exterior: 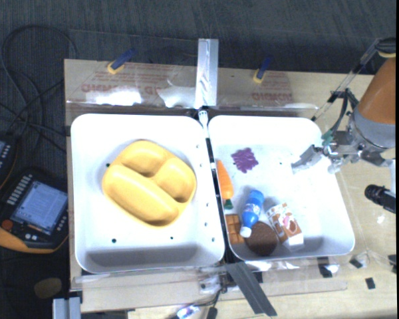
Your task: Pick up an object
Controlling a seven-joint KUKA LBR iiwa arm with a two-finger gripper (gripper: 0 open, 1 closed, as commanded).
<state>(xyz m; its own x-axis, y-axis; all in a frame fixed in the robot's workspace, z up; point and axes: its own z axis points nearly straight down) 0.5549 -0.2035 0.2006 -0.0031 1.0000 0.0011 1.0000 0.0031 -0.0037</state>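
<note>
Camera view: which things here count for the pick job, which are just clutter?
For the job:
pincer
yellow bread-shaped toy
purple piece
carrot
blue bottle
small carton
brown round thing
both white bins

Lying about:
handheld pendant
black cables
blue-yellow clips

Right bin point(332, 198): upper half is open floor, only a flat purple piece point(245, 159) lying on it, so there's room to come straight down there. Front-left corner is packed — carrot point(224, 183) along the divider wall, blue bottle point(252, 211), brown round object point(260, 238) and small carton point(286, 224) touching or just beside each other, little gap between them. Left bin point(86, 244): big yellow object point(149, 183) fills the middle — free strip only along the walls.
</note>
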